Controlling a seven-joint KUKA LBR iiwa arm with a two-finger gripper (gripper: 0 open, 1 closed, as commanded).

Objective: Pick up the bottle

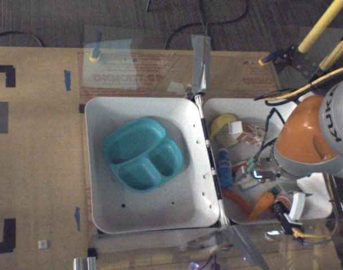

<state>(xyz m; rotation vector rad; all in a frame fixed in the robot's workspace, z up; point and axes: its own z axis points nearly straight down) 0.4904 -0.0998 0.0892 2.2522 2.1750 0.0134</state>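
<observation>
My end effector (260,173) hangs over the cluttered right bin (323,210); grip state I can't tell. Crowding carrots (261,204) could spoil grabbing the blue bottle (224,169).

A single camera fixed above the bench looks down at a slant. The left bin (98,151) sits mid-frame, the right bin (323,207) at right; the arm (309,136) enters from the right edge.

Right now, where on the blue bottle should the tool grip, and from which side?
Across the mid-body of the blue bottle, coming from straight above. It lies flat along the right bin's left wall, so the fingers should probably span its narrow width; the wall side looks tight.
</observation>
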